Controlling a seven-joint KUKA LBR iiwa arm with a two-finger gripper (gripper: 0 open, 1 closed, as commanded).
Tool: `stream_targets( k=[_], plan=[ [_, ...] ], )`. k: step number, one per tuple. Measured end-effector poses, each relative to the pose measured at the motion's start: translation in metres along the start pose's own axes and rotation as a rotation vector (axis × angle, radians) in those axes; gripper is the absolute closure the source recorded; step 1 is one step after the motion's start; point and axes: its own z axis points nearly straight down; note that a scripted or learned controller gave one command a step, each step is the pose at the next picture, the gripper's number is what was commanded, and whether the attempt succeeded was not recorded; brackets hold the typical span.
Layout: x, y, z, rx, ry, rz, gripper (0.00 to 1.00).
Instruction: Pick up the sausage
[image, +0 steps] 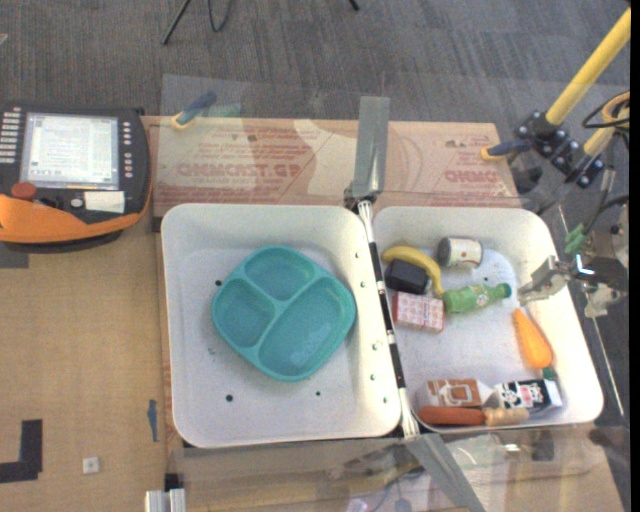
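Table (80, 340): brown cardboard-covered surface carrying two shallow white bins side by side, with a teach pendant (70, 175) lying at its far left corner.
Left bin (185, 300): holds a single teal divided plate (285, 312) with three compartments, lying flat about the middle of the bin; nothing lies on the plate.
Right bin (590, 385): holds all the small items, spread from the far wall to the near wall.
Far part of right bin: a yellow banana (415, 262) curves over a small black block (407, 277), the two touching; a short cream and grey can (459, 251) lies on its side just beside the banana's right end.
Middle of right bin: a green bottle (476, 297) lies on its side, and a small red and white packet (420, 312) rests just left of it, near the divider.
Right side of right bin: an orange carrot (533, 340) lies lengthwise near the right wall.
Near part of right bin: a brown and white carton (459, 391) and a black and white carton (527, 396) lie on their sides, end to end.
Sausage (456, 416): reddish, lying flat along the near wall of the right bin, touching the near side of the brown carton, free of any grip.
Pincer (545, 280): at the right wall of the right bin, above the carrot and right of the green bottle; whether its fingers are spread or pressed together I cannot tell.
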Motion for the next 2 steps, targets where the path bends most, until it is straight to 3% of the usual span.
stream_targets(
  k=[1, 2],
  plan=[
    [0.026, -0.007, 0.178, 0.004, 0.002, -0.005, 0.00],
    [-0.011, 0.003, 0.209, -0.001, 0.005, 0.359, 0.00]
  ],
)
